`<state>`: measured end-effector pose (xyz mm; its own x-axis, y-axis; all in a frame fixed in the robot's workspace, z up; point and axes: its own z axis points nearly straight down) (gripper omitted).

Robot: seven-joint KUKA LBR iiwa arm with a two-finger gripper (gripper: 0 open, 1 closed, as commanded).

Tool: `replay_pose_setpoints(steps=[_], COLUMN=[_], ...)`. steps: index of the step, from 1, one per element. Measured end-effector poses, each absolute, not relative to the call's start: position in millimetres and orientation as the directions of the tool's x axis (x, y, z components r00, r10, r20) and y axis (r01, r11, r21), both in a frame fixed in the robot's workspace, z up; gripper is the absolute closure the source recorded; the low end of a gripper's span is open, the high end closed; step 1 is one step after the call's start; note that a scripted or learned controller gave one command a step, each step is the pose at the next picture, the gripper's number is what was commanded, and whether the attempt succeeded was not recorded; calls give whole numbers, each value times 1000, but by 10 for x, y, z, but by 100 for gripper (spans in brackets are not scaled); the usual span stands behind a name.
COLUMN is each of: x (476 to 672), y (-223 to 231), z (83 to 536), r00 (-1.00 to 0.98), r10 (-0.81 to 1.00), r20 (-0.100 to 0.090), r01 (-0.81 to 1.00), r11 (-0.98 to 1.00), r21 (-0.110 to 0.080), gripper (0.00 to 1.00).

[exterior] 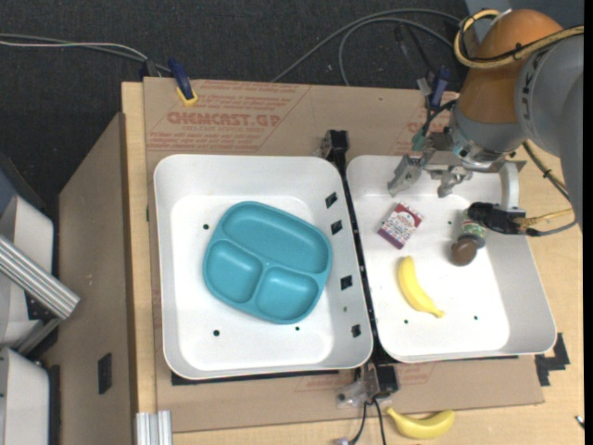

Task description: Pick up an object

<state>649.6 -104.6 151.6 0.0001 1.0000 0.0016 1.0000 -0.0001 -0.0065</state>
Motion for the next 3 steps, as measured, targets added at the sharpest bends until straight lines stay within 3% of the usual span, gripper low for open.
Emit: replay_pose_setpoints(steps=[1, 2, 3], x=[6403, 6421, 6346], y=[-1037, -1034, -1000], z=[946, 1088, 1592], r00=[0, 0, 0], r10=[1000, 1000, 1000], r20=[2, 1, 0], r01=[1000, 1000, 1000], r11=[0, 0, 0], r21=[-5, 1, 5], gripper=[0, 100, 100])
